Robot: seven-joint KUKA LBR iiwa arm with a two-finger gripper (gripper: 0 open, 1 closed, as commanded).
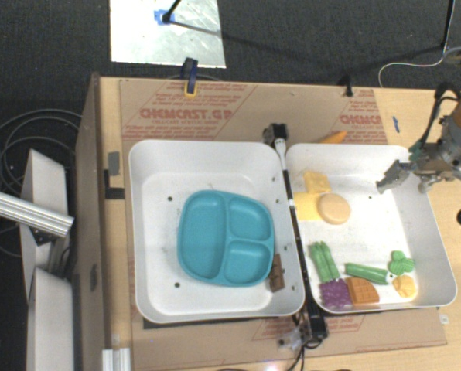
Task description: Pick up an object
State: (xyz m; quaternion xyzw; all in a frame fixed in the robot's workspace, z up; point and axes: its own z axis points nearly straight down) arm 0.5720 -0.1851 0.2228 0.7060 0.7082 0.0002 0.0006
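Observation:
The right bin [428, 230] holds several toy foods. A tan round piece [335, 208] lies on a yellow slab [306, 205], with a pale yellow wedge [316, 182] just behind them. Along the front lie a green pod [323, 260], a green stick [366, 271], purple grapes [335, 293], an orange waffle-like piece [362, 291], a small yellow piece [404, 286] and a green broccoli-like piece [401, 263]. My gripper [401, 178] hangs over the bin's back right corner, apart from all of them, with nothing seen in it.
The left bin [149, 207] holds a blue divided plate [224, 236] and a small brown piece [277, 273] by the divider. An orange item [332, 137] lies on the cardboard behind the right bin. Cables run at the far right.

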